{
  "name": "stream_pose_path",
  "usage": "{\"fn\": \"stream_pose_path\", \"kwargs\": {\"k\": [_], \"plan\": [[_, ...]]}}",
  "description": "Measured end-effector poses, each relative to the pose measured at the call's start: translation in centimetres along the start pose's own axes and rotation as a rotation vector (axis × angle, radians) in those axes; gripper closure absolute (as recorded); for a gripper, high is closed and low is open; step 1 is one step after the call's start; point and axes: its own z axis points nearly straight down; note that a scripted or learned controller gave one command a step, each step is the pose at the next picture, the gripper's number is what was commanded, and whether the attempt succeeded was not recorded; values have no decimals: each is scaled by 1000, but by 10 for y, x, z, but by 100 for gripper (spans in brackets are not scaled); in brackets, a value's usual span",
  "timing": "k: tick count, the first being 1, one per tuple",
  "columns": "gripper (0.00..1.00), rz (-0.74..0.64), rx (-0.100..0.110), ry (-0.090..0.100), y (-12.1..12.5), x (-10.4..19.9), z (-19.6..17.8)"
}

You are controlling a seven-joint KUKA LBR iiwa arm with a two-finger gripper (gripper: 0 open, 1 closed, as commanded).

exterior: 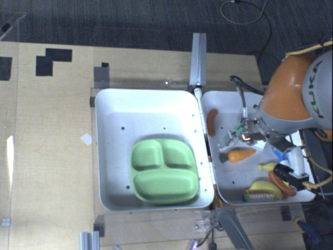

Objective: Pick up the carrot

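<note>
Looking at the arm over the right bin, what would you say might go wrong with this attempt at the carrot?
1. The gripper sits just above the carrot, near its green end; a grasp so far off centre may let it tip or slip out.
2. The carrot lies close to the divider wall of the right bin, so a push might wedge it there.
3. The banana nearby might get nudged.

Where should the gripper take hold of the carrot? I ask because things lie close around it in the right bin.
Grip the carrot across its thick orange middle, coming straight down from above. It lies flat and roughly left to right, green top at its left end, so fingers closing across the narrow width should seat best. The gripper is just above it; the banana lies off its right end.
</note>
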Motion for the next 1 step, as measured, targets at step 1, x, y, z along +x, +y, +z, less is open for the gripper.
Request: {"fn": "stream_pose_path", "kwargs": {"k": [1], "plan": [[0, -108, 3, 1, -20, -40, 82]]}}
